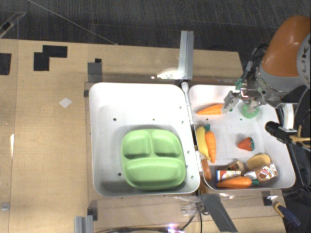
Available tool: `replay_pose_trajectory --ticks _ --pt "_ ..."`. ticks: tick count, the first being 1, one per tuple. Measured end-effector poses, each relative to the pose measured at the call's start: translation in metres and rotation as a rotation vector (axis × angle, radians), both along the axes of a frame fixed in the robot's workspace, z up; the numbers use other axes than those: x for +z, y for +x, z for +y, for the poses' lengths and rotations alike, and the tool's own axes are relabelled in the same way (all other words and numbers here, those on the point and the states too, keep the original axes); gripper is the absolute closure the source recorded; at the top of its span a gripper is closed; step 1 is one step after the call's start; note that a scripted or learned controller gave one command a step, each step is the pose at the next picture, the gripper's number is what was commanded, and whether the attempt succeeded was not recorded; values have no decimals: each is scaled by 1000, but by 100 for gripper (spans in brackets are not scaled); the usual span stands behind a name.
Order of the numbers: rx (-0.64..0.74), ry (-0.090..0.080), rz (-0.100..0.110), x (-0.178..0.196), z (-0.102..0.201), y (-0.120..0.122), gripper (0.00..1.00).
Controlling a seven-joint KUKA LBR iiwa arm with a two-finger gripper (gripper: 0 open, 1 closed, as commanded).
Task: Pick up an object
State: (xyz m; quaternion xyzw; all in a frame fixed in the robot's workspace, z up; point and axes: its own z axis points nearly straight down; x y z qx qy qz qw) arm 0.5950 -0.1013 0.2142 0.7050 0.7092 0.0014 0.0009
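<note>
gripper (241, 102) over right bin (286, 178) — beside tapered smooth orange carrot (210, 109)

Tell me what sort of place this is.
Probably a robotics lab's grasping test bench. Two shallow white bins sit side by side, the left bin holding a green divided tray, the right bin toy food such as a strawberry, with the gripper over it.

Light wood counter (43, 144) with black tape patches (48, 56) near its far left edge. Dark grey carpet floor (121, 8) beyond it. A grey metal post (186, 55) stands at the counter's far edge.
</note>
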Motion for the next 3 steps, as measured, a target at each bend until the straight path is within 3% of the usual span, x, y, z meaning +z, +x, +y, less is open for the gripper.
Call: replay_pose_trajectory --ticks 1,2,3 --pt "-74 0 -4 -117 18 31 0" --pt "-65 -1 -12 -124 19 21 0" --pt "-149 -1 -4 -27 20 23 0"
